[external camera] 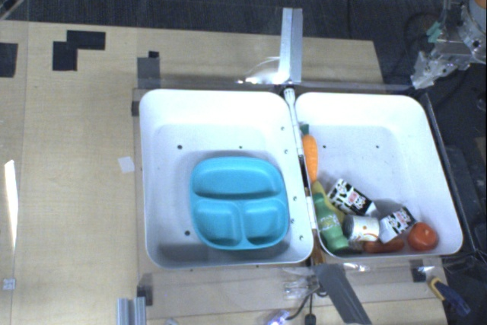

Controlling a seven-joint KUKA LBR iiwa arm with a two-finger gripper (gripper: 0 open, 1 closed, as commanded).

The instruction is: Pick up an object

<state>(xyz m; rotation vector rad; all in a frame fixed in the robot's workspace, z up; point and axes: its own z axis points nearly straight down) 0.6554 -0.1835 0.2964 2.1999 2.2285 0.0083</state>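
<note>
The right bin holds a cluster of small objects at its near-left side. An orange carrot lies along the divider. Below it is a green bottle. A black-and-white patterned carton lies beside the bottle, with a white cup, a second patterned carton and a red tomato nearer the front wall. My gripper hangs beyond the right bin's far right corner, outside the bin and well away from all of them.
A blue divided plate lies in the left bin. A metal post stands upright behind the divider between the bins. Cables run over the dark floor at the back.
</note>
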